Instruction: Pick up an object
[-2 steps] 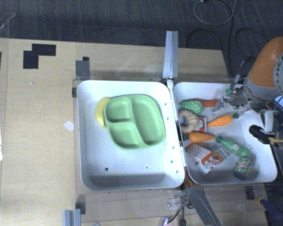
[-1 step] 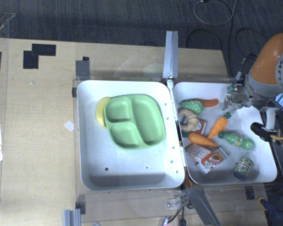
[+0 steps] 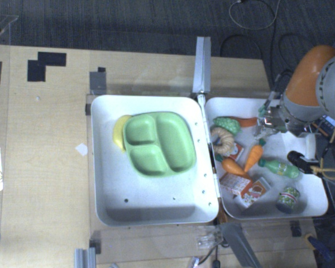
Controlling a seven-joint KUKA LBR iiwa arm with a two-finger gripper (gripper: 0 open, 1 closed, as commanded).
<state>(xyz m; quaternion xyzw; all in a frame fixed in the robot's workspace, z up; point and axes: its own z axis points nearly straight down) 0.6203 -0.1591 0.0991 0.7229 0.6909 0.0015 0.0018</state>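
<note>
The left bin holds a smooth green plastic tray with three rounded sections; a yellow curved piece shows under its left edge. In the right bin lie a beige ring-shaped toy, two orange carrots, a small printed carton, a green bottle and a round can. The gripper hangs over the bin's upper part, just above a carrot; I cannot tell its finger state.
</note>
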